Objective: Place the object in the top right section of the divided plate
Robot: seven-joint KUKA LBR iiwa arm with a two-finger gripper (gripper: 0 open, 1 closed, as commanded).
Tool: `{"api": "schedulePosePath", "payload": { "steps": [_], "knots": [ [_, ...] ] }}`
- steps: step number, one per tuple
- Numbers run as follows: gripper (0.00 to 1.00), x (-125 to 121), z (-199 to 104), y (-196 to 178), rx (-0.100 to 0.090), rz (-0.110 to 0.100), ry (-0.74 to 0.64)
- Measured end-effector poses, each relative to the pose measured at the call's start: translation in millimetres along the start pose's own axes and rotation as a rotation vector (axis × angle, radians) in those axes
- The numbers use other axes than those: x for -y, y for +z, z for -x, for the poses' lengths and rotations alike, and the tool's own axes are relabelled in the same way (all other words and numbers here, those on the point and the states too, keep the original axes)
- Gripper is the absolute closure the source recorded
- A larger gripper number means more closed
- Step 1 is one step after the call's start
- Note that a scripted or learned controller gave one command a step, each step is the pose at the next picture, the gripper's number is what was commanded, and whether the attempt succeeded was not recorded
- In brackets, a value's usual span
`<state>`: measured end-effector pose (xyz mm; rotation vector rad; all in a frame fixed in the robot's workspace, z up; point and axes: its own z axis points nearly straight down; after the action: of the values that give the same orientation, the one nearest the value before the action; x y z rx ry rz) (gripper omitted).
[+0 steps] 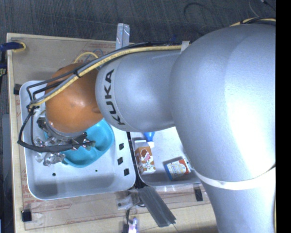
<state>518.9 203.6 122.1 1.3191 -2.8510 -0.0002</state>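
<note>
1. Smooth grey metal fills the near side: the broad rounded casing of the robot arm, glossy and curved, reaching across both bins.
2. Beneath it, in the shallow white plastic bin toward the table's right edge, lie two small printed cardboard cartons, flat-sided and boxy.
3. The other shallow white plastic bin, toward the left edge, holds the turquoise plastic divided plate, glossy with a raised rim, largely covered by the wrist.
4. Below the orange band, the metal gripper hangs at the plate's left rim. I cannot tell its state, nor see any object held.
5. Judging by this, placement looks under way but unconfirmed; the top right section is hidden.
</note>
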Motion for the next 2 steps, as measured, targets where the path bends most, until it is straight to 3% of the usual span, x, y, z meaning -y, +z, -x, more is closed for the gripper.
{"api": "schedulePosePath", "payload": {
  "steps": [1, 2],
  "knots": [
    [1.0, -9, -1, -77, 0.002, -0.001, -0.759],
    [1.0, -8, 12, -100, 0.001, 0.002, -1.226]
  ]
}}
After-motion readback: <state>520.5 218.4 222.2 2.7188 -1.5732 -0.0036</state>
